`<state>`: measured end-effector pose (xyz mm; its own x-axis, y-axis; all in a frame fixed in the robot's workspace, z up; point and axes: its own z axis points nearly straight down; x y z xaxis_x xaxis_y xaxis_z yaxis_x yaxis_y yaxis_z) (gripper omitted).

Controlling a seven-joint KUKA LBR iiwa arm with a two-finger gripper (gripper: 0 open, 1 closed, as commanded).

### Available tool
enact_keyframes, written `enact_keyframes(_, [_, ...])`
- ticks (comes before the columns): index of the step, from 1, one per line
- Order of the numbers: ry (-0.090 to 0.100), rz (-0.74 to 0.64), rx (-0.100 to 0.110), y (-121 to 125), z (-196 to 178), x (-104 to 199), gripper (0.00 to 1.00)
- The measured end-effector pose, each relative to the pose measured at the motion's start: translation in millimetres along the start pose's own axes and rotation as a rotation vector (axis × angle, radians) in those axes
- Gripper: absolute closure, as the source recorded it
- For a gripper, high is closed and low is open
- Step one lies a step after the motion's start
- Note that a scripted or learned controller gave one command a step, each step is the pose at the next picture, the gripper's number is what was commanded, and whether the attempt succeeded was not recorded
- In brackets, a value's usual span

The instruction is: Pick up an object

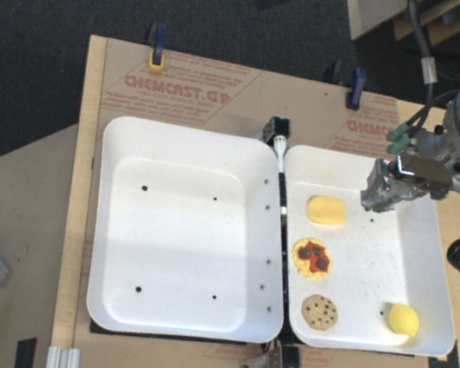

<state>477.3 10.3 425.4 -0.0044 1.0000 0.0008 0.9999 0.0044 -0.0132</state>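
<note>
The grey arm with the orange band reaches in from the right, and its two-finger gripper (pixel 376 200) hangs over the far part of the right shallow white plastic bin (pixel 430 249), close to that bin's back wall. Whether its fingers are spread or closed cannot be told from this slant, and nothing shows between them.

4 small things lie in the right bin. A pale yellow rounded lump (pixel 327 210) sits nearest the gripper, just to its left and a little nearer the camera, apart from it. Below that lies a flat round yellow piece with red and dark toppings (pixel 312 258), like a toy pizza. Nearer the front edge rests a round tan cookie with dark chips (pixel 319 312). A bright yellow lemon-shaped piece (pixel 403 319) lies at the front right corner, well apart from the others.

The left shallow white plastic bin (pixel 112 202) stands touching the right one along a dark seam. Both rest on a brown printed board (pixel 194 89) covering the counter, held at the back by 2 blue clamps (pixel 157 41).
</note>
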Motion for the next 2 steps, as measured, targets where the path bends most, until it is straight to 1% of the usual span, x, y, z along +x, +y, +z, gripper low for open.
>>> enact_keyframes(1, [0.0,0.003,-0.029,11,-117,5,1.0])
enact_keyframes(2, [-0.002,-0.006,0.002,1,16,103,1.0])
